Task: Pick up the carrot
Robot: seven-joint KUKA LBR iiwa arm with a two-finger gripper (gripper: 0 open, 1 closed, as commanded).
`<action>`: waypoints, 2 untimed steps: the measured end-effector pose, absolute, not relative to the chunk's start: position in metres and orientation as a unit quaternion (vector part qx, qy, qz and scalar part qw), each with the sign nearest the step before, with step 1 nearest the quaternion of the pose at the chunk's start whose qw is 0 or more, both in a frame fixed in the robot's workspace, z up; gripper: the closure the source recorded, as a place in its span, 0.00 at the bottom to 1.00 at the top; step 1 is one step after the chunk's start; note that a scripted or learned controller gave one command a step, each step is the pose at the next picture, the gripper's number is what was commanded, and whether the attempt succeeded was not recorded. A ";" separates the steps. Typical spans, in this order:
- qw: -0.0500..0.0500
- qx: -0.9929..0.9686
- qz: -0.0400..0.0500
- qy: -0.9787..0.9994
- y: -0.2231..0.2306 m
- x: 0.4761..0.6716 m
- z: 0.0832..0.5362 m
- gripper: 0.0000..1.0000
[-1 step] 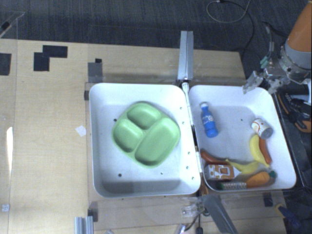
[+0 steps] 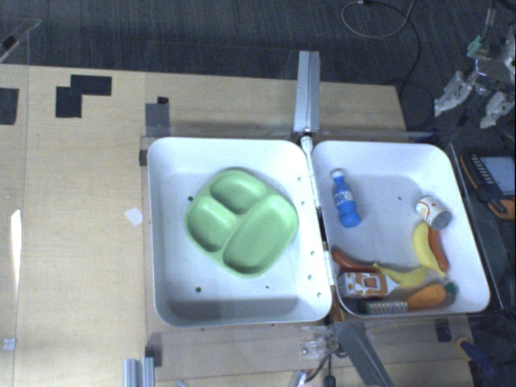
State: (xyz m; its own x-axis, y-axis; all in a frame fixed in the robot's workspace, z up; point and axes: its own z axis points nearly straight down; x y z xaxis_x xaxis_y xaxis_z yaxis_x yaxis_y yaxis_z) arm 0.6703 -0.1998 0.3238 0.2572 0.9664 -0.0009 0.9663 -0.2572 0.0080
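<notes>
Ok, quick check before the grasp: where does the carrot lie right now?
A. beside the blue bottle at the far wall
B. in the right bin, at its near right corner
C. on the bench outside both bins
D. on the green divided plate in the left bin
B: the carrot lies by the near wall of the right bin, next to the banana, far from the blue bottle.

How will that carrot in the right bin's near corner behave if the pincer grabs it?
The carrot looks like smooth moulded plastic, so probably stiff, light and somewhat slippery. Its tapered round body may roll or squirt out of a pinch. It lies against the bin wall beside the banana, so neighbours will likely shift too.
</notes>
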 end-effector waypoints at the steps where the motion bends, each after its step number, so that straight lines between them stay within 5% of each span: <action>1: 0.001 0.885 0.001 0.466 -0.146 0.670 0.122 0.00; 2: 0.003 0.883 0.002 0.470 -0.145 0.672 0.134 1.00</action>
State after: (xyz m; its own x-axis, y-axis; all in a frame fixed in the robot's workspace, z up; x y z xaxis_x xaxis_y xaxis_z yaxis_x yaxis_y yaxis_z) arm 0.6718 -0.1448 0.1343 0.5585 0.8295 0.0017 0.8295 -0.5585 0.0070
